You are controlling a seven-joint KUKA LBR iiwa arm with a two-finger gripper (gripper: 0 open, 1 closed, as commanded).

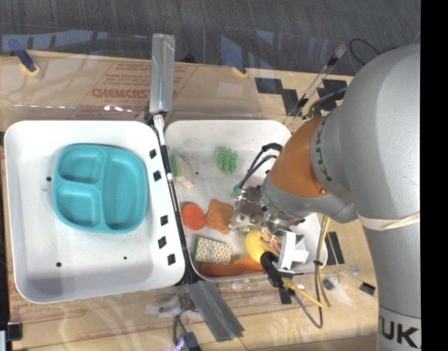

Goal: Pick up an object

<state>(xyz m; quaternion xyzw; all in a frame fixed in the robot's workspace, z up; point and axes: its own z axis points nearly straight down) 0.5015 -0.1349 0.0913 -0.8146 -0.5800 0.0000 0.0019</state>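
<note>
Claw point(262, 248) is sitting low in the right bin point(209, 134), near its front right corner, just over a yellow item point(252, 244); whether it is clenched or released I cannot tell, the wrist is blocking it. Nothing is showing as lifted, so the pick is looking not yet done. Touching the yellow item's front, an orange carrot-like piece point(228, 268) is lying along the front wall. Beside it a patterned block point(213, 251) is resting, with an orange-brown chunk point(219, 214) and a red-orange round point(193, 216) just behind. A green piece point(225, 159) is lying toward the back wall. Left bin point(26, 196) is holding a teal divided plate point(102, 187). Remaining, by my judgement: closing, lifting, clearing the bin.
</note>
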